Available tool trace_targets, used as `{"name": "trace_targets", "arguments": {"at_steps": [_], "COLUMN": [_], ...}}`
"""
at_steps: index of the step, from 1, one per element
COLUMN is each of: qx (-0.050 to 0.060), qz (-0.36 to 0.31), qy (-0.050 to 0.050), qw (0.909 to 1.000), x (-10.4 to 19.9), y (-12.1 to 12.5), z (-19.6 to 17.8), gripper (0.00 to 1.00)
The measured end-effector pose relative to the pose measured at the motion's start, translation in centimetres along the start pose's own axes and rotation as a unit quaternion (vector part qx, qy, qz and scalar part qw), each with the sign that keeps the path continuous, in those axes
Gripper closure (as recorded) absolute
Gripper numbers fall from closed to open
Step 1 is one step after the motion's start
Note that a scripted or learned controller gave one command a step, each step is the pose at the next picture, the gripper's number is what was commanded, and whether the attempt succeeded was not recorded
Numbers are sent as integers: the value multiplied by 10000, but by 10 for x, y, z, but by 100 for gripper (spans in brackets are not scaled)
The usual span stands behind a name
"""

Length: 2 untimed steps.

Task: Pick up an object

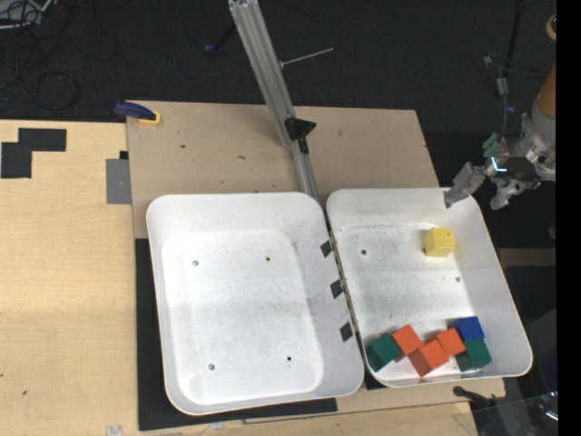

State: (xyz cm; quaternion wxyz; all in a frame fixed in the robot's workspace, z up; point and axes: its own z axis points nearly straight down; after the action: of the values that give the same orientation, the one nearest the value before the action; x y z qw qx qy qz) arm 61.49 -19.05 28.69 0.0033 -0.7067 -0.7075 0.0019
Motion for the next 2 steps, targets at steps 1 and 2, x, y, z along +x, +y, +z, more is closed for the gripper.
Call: {"name": "trace_targets", "arguments": {"at_steps": [1,2], "qx": [-21,4], "qz": [-11,7], "qy": [-10,-3], "qw": [10000,10000], "x": [0,-3], "y": [1,3], "z": [-3,61], "gripper": [0,0]}}
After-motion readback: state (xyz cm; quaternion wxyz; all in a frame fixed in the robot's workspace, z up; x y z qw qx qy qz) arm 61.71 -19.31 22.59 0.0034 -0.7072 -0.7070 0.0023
